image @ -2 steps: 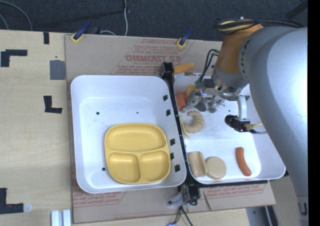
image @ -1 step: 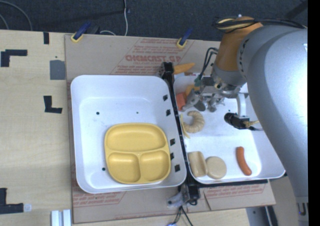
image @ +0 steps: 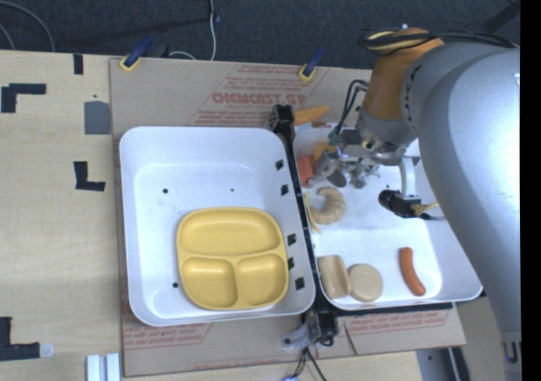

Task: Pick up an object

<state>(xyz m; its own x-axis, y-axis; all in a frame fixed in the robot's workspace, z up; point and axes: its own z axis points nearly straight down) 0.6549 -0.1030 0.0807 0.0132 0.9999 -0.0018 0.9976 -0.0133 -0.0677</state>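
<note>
The arm reaches over the right bin [image: 461, 291], its gripper [image: 345, 170] hanging low at the bin's far left corner. How far the hand is open, and whether it has anything, I cannot tell from up here. Just beside it sits an orange carrot-like piece [image: 305, 170], and a curled croissant [image: 328, 206] lies just nearer. Along the bin's near edge rest a bread roll [image: 332, 276], a round biscuit [image: 366, 281] and a sausage [image: 412, 272]. By my reckoning nothing is lifted yet: the pick is yet to come.
</note>
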